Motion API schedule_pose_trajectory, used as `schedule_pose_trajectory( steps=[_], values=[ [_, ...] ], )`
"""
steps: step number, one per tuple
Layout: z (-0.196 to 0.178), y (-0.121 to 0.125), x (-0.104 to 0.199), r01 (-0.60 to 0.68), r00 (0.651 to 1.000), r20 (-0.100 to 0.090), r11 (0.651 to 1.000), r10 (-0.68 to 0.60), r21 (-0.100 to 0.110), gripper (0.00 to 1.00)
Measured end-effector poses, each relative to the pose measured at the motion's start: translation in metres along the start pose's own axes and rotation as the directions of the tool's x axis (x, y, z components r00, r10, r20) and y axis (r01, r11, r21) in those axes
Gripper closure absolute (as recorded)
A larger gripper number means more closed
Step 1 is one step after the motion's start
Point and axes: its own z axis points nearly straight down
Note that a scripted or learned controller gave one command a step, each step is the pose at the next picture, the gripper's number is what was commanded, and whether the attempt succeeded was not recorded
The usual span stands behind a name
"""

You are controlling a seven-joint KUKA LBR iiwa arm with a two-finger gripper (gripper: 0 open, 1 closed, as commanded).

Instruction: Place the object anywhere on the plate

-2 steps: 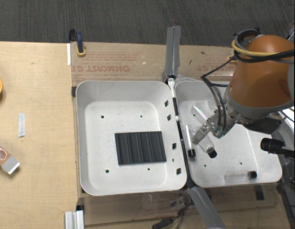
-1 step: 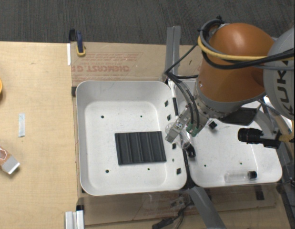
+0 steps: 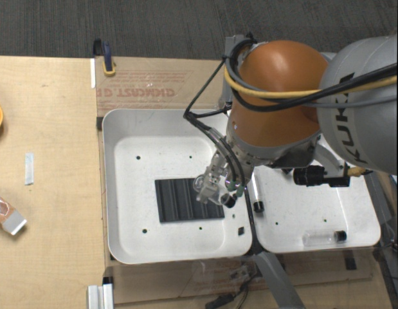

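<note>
A dark ribbed rectangular plate (image 3: 182, 201) lies flat in the left white bin (image 3: 121, 172), near its front. My gripper (image 3: 213, 190) hangs low over the plate's right end, under the big orange band of the arm (image 3: 276, 95). Its tip is a tangle of metal and cable, and whether anything is in it is too cluttered to make out. A clear tube-like object with a dark cap (image 3: 324, 238) lies at the front of the right bin (image 3: 359, 227).
A small dark piece (image 3: 257, 205) lies by the wall between the bins, and a black speck (image 3: 241, 231) lies right of the plate. On the bench to the left are a wrapped bar (image 3: 7, 215) and a small pale strip (image 3: 29, 168). The arm covers the right bin's back.
</note>
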Motion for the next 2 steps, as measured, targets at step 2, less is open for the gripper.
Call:
schedule_pose_trajectory(
  steps=[2],
  values=[
    [0.010,0.021,-0.011,0.468,0.884,0.004,0.884,-0.468,-0.002,1.00]
  ],
)
